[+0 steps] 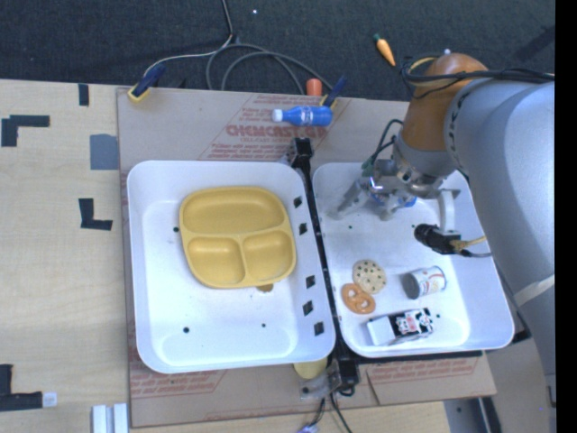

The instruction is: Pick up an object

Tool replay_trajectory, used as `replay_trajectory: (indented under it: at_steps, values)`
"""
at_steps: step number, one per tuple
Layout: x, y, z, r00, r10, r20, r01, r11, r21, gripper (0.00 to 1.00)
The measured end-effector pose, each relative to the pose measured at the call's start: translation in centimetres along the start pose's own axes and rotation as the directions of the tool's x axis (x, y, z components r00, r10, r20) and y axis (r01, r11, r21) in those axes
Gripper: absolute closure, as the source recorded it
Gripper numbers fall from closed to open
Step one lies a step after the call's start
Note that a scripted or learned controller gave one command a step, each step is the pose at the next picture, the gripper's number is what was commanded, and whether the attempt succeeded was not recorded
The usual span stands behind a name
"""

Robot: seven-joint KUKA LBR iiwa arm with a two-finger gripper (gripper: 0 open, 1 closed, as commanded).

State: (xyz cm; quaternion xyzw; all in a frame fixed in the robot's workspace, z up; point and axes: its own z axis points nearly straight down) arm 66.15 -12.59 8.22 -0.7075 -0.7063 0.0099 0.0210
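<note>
The claw (377, 197) hangs low over the back of the right bin (478, 327), its grip too blurred to tell, with the round cookie (368, 275), pretzel (358, 299), small can (424, 282) and black-and-white box (400, 326) lying apart toward the bin's front.

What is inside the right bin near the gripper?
The right bin holds a round cracker, a pretzel, a small cylinder and a black-and-white box. The gripper hangs over its far end, covering whatever lies beneath.
</note>
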Motion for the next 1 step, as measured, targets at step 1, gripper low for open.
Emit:
replay_trajectory:
  at_steps: [1]
  values:
    - [0.92,-0.07,-0.03,1.000,0.005,0.018,-0.005,1.000,-0.005,0.00]
